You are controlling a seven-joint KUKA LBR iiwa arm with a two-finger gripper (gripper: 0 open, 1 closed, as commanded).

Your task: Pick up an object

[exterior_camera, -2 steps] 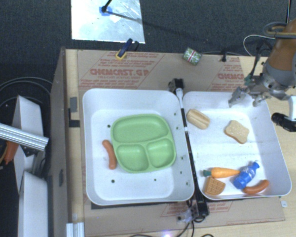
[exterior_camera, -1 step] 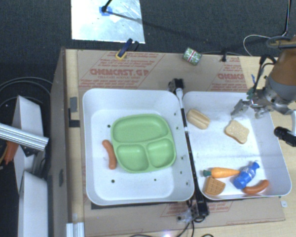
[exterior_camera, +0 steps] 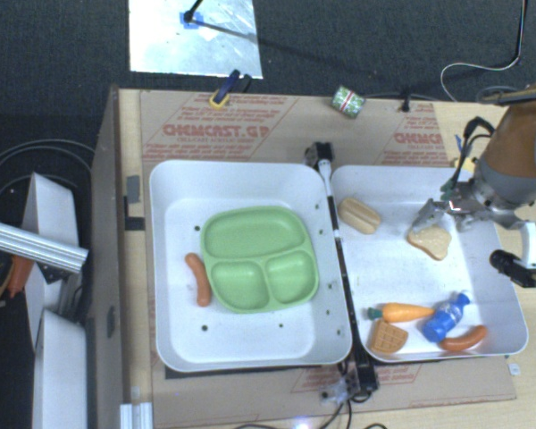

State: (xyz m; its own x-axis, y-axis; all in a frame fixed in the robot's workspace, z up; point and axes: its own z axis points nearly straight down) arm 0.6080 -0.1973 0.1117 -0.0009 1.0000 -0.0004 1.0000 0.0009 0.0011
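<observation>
The tool [exterior_camera: 439,211] is hovering at the right bin's [exterior_camera: 509,329] far right edge, just above a pale bread slice [exterior_camera: 431,240]; I cannot tell how wide it is standing or whether it is holding anything. The flat slice may be slipping out of a poorly centred pinch.

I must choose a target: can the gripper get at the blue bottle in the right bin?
Probably yes: the blue bottle lies uncovered, though the carrot and sausage crowd it.
</observation>
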